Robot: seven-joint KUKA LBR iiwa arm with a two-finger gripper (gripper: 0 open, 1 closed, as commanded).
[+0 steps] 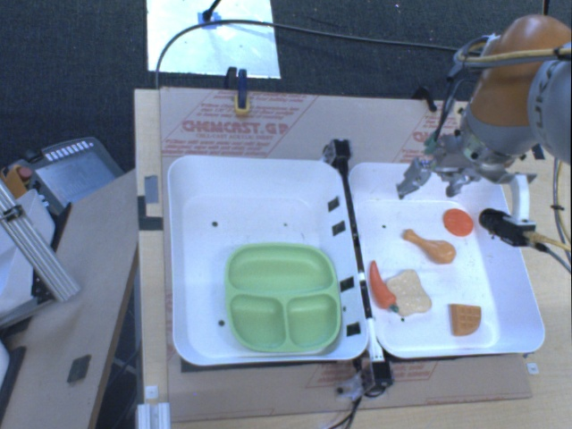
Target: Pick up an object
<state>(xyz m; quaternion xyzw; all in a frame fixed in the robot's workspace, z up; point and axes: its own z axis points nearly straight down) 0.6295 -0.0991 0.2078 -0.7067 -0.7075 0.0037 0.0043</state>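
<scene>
Your gripper (435,179) hung over the back part of the right bin (527,329), near its far wall, with the grey wrist and the orange band of the arm (523,61) reaching in from the right. Its two fingers (411,181) were spread apart and pointed down toward the bin floor, with nothing between them. You could see them released, above bare white plastic.

The things you could pick lay nearer the front of that same bin, all apart from the gripper. A round red-orange slice (458,222) sat closest, just to the right and below the fingers. Beside it, a little nearer the front, lay a toy chicken drumstick (431,246). Farther forward a pale slice of bread (407,292) rested touching a toy carrot (382,286) on its left, close to the divider between the bins. A small brown waffle piece (465,318) sat toward the front right corner.

In the left bin (192,239) a green divided plate (282,298) rested toward the front. Both bins sat on a cardboard sheet (268,123) covering the surface.
</scene>
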